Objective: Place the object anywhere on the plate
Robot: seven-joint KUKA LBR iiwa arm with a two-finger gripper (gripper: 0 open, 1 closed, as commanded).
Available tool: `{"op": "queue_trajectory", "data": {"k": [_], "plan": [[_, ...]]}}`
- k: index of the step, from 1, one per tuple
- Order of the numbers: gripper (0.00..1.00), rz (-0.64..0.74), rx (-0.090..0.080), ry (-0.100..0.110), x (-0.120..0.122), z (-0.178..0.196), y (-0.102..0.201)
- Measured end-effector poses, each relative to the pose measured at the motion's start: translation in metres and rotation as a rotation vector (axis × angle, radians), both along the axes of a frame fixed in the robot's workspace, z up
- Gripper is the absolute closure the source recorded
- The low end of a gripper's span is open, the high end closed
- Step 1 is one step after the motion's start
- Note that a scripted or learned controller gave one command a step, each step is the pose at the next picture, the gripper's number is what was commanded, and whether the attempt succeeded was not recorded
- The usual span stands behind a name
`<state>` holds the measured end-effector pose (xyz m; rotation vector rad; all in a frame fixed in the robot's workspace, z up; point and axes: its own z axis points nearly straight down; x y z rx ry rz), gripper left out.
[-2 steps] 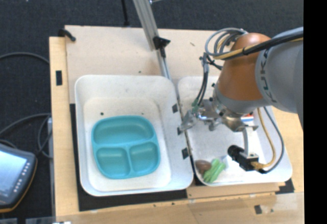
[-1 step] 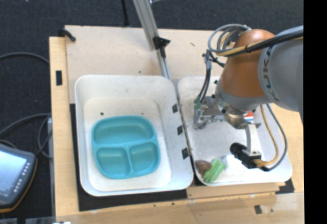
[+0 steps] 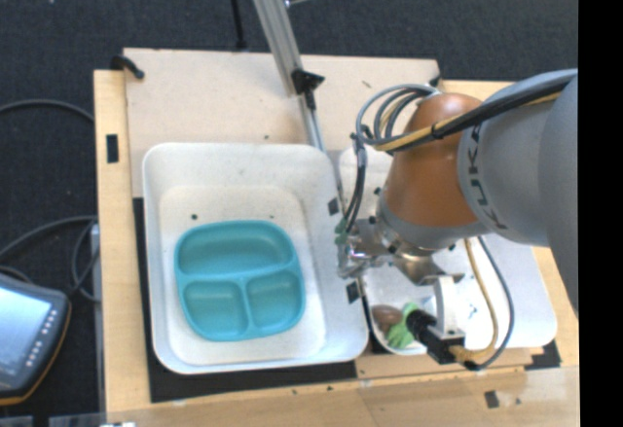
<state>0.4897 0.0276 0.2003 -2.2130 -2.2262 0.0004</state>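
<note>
closest to the lens, the grey arm [image 3: 516, 172] is seen reaching in from the right of the frame, its glossy orange band [image 3: 428, 162] poised over the right bin [image 3: 531, 303]. the gripper [image 3: 387, 265] is carried low beneath it, over that bin's lower-left corner, presumably so a pick can be made there. whether it is open or closed cannot be told, as the wrist is in the way.

just below, at the lower right of the frame, a small rounded brown object [image 3: 387, 316] is spotted on the bin floor. a bright green piece [image 3: 412, 309] is touching it or just beside it; which cannot be told.

over at lower centre-left, the teal plate [image 3: 238, 279] is laid flat in the left bin [image 3: 161, 172], well apart from the object. it is smooth moulded plastic with rounded corners and three compartments. both bins are matte, speckled white, seated on a pale tabletop [image 3: 204, 89].
</note>
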Motion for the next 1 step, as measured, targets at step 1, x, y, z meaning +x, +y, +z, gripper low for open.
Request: {"op": "queue_trajectory", "data": {"k": [1], "plan": [[1.00,0.000,0.000,-0.003,0.0003,0.0060,0.0303]]}}
